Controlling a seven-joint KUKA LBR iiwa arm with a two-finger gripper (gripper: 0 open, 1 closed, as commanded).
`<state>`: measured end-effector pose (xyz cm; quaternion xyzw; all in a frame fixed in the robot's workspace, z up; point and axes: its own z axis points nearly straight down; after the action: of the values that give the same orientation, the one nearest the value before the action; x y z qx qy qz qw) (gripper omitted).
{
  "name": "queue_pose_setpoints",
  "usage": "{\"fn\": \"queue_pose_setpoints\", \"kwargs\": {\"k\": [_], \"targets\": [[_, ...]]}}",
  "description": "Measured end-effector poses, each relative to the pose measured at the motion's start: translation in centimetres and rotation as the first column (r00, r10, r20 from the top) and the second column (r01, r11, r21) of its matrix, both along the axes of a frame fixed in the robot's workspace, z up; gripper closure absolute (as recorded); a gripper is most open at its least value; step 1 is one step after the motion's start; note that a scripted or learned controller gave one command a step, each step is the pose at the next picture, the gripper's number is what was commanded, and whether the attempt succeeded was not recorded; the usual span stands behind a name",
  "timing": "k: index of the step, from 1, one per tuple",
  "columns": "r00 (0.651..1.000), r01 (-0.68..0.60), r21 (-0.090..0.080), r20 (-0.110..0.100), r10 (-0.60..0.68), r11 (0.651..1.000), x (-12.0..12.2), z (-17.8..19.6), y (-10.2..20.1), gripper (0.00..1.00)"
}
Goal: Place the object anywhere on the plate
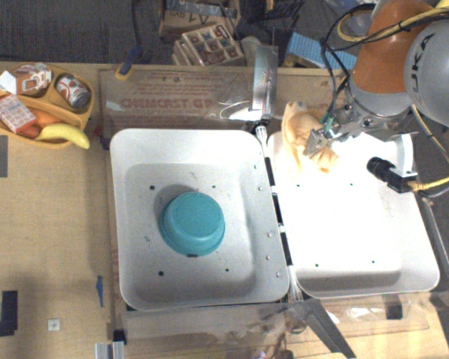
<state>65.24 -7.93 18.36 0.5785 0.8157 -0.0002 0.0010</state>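
Starting at the left of the bench, a yellow dish (pixel 1 114) of toy food with a banana (pixel 63 133) is sitting well apart from the work and is playing no part in it. Next, the left bin (pixel 127 200) is carrying the teal plate (pixel 193 223), which is lying near the middle of that bin's floor with open white floor all round it.

Across the divide, the right bin (pixel 359 238) is holding the object (pixel 295 126), a pale cream and orange lump that is sitting in the bin's far left corner, close against the wall that borders the left bin. Glare is washing it out, so its shape is reading only roughly: its long axis seems to be running from the far wall toward the near side, about parallel to that wall, and I cannot tell which end is leading.

The gripper (pixel 320 142) is hovering at the object's right edge, and whether it is open or closed cannot be told. The arm (pixel 393 51) is reaching in behind it.

Judging from this, the grasp is the step in hand. Doing it well is likely meaning closing across the short width, staying off the bin wall, lifting clear of the divide, then carrying left over the plate.
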Motion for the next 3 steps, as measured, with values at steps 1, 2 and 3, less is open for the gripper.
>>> {"fn": "queue_pose_setpoints", "kwargs": {"k": [1,2,3], "targets": [[1.0,0.002,0.0,0.002,-0.002,1.0,0.1,4.0,-0.1,1.0],[0.923,-0.384,0.002,-0.001,0.384,0.923,-0.5,3.4,5.5,1.0],[0.705,-0.709,0.002,0.0,0.709,0.705,-0.3,2.9,11.2,1.0]]}}
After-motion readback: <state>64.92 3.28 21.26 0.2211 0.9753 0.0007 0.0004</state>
